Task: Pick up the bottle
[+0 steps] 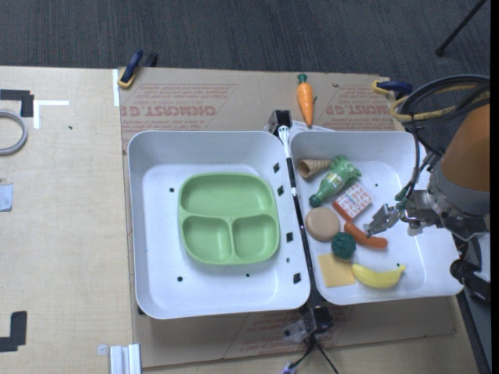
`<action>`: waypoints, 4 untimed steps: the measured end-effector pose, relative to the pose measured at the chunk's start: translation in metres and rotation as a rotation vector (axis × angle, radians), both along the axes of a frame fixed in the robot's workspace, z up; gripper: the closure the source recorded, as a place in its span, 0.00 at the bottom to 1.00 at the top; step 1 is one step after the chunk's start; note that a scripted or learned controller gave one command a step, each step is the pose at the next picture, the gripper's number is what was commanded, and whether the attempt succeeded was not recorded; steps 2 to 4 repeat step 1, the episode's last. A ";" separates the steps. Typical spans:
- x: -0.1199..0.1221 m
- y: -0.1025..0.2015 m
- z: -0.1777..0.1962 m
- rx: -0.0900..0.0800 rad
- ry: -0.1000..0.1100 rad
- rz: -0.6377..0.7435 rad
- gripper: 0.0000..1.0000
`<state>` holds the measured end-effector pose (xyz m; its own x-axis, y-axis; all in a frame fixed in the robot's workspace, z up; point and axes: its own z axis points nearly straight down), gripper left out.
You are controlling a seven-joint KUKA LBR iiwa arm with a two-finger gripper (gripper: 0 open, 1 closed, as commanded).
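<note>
The green bottle (332, 183) lies on its side in the right bin (405, 150), slanting from lower left to upper right, between a brown cone (314, 166) and a red-and-white box (354, 200). My gripper (381, 219) hangs over the middle of the same bin, to the right of and below the bottle, about a bottle's length away. It sits just above an orange sausage-like piece (366, 237). Its fingers stand open with nothing between them.
The right bin also holds a round tan bun (322, 224), a green broccoli piece (343, 245), a yellow cheese slice (335, 272) and a banana (377, 276). A green divided plate (228, 217) lies in the left bin (156, 209). A toy carrot (304, 97) rests on the cardboard behind the bins.
</note>
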<state>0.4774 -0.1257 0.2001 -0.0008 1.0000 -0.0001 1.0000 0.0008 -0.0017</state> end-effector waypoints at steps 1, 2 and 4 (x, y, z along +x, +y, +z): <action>0.000 0.000 0.009 0.000 0.000 -0.001 1.00; 0.000 0.000 0.009 0.000 0.000 -0.001 1.00; 0.000 0.000 0.009 0.000 0.000 -0.001 1.00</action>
